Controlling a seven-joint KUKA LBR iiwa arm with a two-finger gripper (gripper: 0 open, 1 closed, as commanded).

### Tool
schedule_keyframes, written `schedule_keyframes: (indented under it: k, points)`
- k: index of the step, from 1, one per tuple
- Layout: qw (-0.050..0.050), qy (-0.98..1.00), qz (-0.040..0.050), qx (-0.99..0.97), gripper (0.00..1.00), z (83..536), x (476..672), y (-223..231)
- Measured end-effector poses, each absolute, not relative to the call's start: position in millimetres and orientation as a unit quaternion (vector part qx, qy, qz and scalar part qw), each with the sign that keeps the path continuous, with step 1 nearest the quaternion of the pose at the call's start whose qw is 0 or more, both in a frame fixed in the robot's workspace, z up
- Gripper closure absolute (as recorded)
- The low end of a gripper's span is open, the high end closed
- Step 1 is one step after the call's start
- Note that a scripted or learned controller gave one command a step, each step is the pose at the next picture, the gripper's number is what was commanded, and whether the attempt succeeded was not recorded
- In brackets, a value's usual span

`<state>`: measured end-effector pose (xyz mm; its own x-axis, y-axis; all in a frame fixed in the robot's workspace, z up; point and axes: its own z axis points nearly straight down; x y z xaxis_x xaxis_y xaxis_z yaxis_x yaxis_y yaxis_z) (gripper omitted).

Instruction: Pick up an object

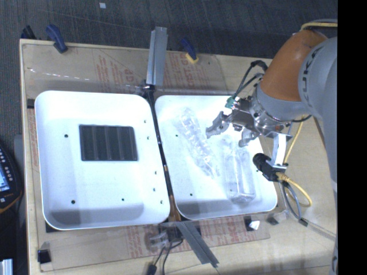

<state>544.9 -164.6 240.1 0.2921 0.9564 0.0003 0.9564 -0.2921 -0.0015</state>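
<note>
Arm (298, 62) over right bin (189, 211)

Two white bins (94, 99) are seen on a tan counter (86, 65), one bearing a dark ribbed panel (108, 142), the other clear bottles (238, 176).

Grey arm (324, 67), orange band above wrist, metallic tool (229, 132) (dark fingers), black and yellow cables trailing

Left bin (51, 153): we see open floor around 1 dark ridged tray (108, 142).
Right bin (189, 205): 2 clear plastic bottles (198, 142) (239, 175) block its centre and right.
</note>
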Motion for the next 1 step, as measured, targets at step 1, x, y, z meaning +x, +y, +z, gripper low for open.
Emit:
schedule_keyframes:
  k: [1]
  points:
    - [0.003, -0.457, 0.0021, -0.89, 0.0, 168.3, 532.5, -153.1]
